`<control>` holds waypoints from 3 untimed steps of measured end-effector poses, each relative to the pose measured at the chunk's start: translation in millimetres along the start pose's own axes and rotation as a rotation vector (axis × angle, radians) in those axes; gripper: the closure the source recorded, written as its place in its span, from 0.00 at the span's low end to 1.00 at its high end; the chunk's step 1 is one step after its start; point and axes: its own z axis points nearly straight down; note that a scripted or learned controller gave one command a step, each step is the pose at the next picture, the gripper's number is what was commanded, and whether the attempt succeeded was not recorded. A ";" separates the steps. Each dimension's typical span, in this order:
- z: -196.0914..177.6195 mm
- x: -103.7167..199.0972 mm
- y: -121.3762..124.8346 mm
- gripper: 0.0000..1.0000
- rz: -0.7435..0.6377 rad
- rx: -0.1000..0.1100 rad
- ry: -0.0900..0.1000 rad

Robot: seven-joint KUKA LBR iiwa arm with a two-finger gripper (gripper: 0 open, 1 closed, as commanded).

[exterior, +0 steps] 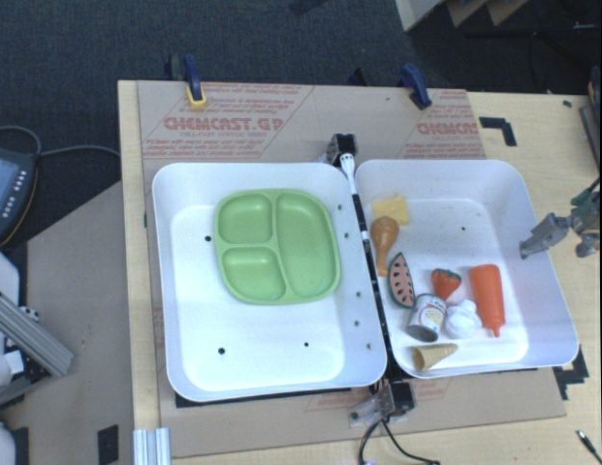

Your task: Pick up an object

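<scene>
The right bin (pixel 494 187) holds several toy foods: a yellow wedge (pixel 391 209), a brown-orange cone-shaped piece (pixel 383 238), a watermelon slice (pixel 401 279), a red strawberry (pixel 446 282), an orange carrot (pixel 487 296), a small can (pixel 427 316), a white lump (pixel 462 320) and a tan cone (pixel 433 356). My gripper (pixel 562 238) hangs over the right rim of this bin, to the upper right of the carrot. Its fingers are spread open and nothing is between them.
The left bin (pixel 184 289) holds a green divided plate (pixel 278 245) in its upper middle. A black-and-white divider strip (pixel 364 260) runs between the bins. Blue clamps (pixel 414 83) grip the bench's far edge.
</scene>
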 end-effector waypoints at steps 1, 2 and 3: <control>-6.2 0.5 2.5 0.00 -0.004 -0.012 -0.004; 37.2 5.2 3.8 0.00 -0.005 -0.007 -0.001; 100.5 5.4 2.9 0.00 -0.004 -0.007 -0.001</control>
